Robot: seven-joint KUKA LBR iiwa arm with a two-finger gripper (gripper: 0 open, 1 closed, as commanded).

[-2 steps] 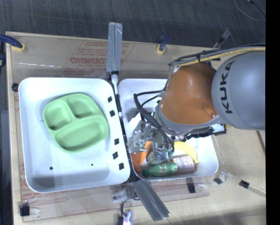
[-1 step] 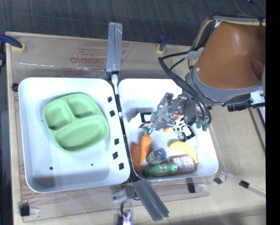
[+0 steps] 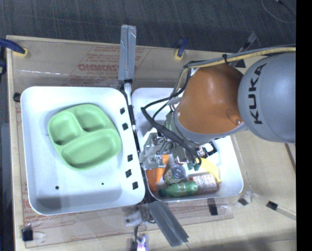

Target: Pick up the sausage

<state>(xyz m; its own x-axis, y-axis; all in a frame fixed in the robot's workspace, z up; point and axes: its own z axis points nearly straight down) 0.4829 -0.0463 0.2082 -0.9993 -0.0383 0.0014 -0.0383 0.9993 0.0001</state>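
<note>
While my hand (image 3: 161,158) hangs low in the right bin (image 3: 234,161), grip state unreadable, the sausage (image 3: 204,182) lies just beside it among crowded items; risk: catching the green bottle (image 3: 179,190) instead.

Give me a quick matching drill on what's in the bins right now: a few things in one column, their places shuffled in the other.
Things:
1. green divided plate
2. green bottle
3. sausage
4. orange item

Places:
A. right bin, by its near-left corner, left of the bottle
B. left bin, alone near the middle
C. right bin, lying along the near wall
D. right bin, near-right area, just above the bottle's right end

Pairs: 1-B, 2-C, 3-D, 4-A

The gripper hangs over the pile in the right bin.
</note>
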